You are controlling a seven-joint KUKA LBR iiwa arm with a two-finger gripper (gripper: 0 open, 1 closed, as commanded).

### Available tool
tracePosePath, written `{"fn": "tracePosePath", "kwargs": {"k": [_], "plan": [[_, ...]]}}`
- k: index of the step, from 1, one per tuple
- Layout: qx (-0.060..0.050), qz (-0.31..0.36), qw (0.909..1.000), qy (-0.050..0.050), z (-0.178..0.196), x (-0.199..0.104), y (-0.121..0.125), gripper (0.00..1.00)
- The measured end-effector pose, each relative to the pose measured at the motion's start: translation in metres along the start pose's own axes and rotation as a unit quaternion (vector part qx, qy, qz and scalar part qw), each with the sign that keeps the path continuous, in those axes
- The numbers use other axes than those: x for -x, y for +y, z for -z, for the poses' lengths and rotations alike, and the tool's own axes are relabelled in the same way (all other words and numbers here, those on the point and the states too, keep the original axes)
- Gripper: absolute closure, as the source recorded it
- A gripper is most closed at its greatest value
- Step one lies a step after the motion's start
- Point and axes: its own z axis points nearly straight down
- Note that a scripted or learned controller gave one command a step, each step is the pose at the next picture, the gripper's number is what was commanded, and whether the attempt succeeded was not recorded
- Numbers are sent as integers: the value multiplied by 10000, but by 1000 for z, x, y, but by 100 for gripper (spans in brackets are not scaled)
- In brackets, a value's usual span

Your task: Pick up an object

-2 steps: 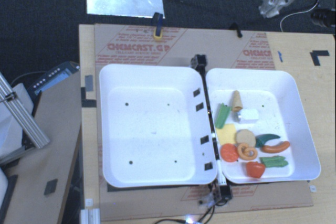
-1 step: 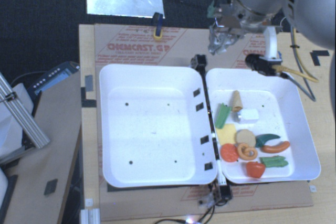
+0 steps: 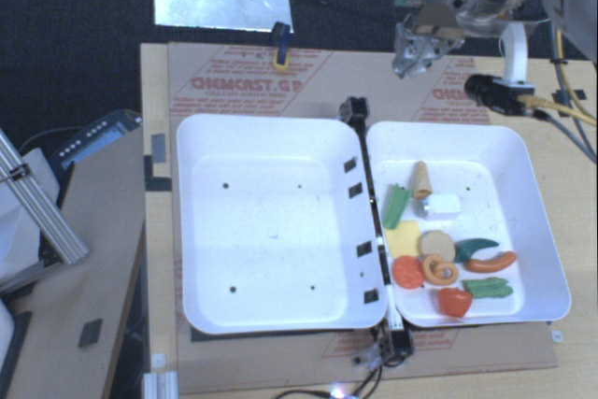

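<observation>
Raised above the far edge of the worktop, the hand (image 3: 418, 54) hangs beyond the far rim of the right bin (image 3: 537, 192), with nothing seen between its tips; whether it is open or closed cannot be told from this slanted view.

Going left to right: the left bin (image 3: 192, 201) is a bare white tray. Next to the divider in the right bin lies a green piece (image 3: 395, 206), with a tan cone (image 3: 421, 178) and a white block (image 3: 443, 205) just beside it. Nearer sit a yellow piece (image 3: 403, 241), a tan disc (image 3: 435, 245), a red round piece (image 3: 407, 272) and an orange ring (image 3: 441, 271), crowded and touching. Farther right lie a dark green piece (image 3: 475, 248), an orange sausage (image 3: 490, 263), a green strip (image 3: 488, 289) and a red piece (image 3: 455, 302).

No grasp looks begun, so the step in hand appears to be the approach. The next move likely calls for travelling nearward over the right bin and descending on one item. The cone or white block, at the cluster's far edge, seem the least crowded choices; the middle pieces risk a pinch of two at once.
</observation>
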Motion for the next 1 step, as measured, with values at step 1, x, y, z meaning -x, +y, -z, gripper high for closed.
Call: {"fn": "tracePosePath", "kwargs": {"k": [1], "plan": [[9, -13, 10000, -5, 37, 27, 26, 100]]}}
